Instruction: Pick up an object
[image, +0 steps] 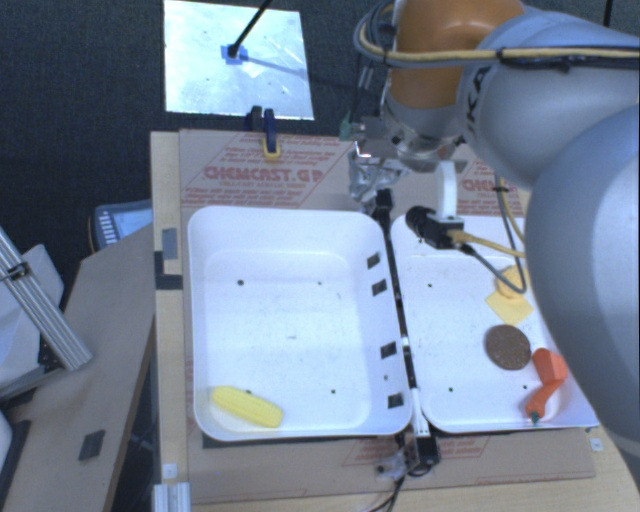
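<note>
My gripper (371, 188) hangs over the back edge of the bench, just above where the two white bins meet, and it holds nothing that I can see. A yellow corn cob (246, 406) lies in the front left corner of the left bin (290, 300). In the right bin (450, 340), near its right wall, lie a yellow cheese wedge (508, 303), a brown round cookie (508, 347) and an orange carrot (544, 382). The arm's large grey body covers the right bin's far right side.
A brown board (260, 172) lies under the bins, with a yellow and blue clamp (268, 132) at its back edge. Black clips (385, 320) run along the rims between the bins. A shiny metal sheet (238, 58) lies behind.
</note>
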